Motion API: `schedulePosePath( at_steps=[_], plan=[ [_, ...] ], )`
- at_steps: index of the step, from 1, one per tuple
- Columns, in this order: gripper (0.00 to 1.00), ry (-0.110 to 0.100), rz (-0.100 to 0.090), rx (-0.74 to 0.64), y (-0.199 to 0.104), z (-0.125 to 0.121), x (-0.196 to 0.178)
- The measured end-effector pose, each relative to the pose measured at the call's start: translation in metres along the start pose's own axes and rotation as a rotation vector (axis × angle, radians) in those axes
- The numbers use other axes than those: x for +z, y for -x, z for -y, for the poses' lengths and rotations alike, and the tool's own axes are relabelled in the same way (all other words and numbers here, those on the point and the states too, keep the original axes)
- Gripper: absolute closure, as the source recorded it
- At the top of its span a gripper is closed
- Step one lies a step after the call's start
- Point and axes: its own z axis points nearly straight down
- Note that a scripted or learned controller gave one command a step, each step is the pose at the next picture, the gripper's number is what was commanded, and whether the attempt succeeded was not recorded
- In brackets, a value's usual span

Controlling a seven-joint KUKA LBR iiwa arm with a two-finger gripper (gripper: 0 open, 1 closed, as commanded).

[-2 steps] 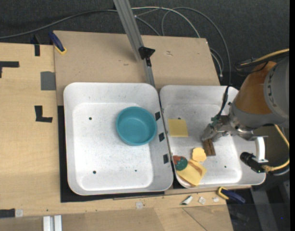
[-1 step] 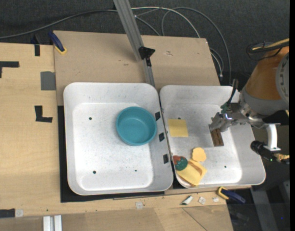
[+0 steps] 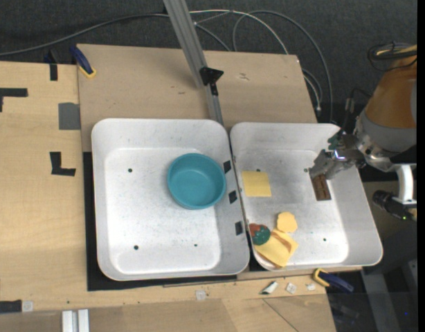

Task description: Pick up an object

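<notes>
Claw (image 3: 323,180) hangs over the right bin (image 3: 351,244), grip unreadable; yellow sponge square (image 3: 256,183) looks light and soft (pinch opposite edges), nothing held

Teal bowl (image 3: 196,180) in left bin (image 3: 115,254), claw (image 3: 322,173) over right bin (image 3: 358,251)

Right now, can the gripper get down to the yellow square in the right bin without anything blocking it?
Probably yes. The yellow square lies flat on bare floor of the right bin, apart from the other pieces near the front, and the gripper is over the same bin with nothing between them.
</notes>
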Motion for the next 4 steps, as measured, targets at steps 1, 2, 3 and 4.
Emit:
schedulePosePath(
  at_steps=[1, 2, 3, 4],
  plan=[
    [1.00, 0.000, 0.000, -0.001, -0.005, 0.003, -0.044],
    [1.00, -0.006, -0.002, -0.005, -0.056, -0.013, -0.031],
    [1.00, -0.004, -0.003, -0.006, -0.110, -0.029, -0.040],
    [1.00, -0.005, -0.004, -0.006, -0.168, -0.037, -0.045]
  ],
)
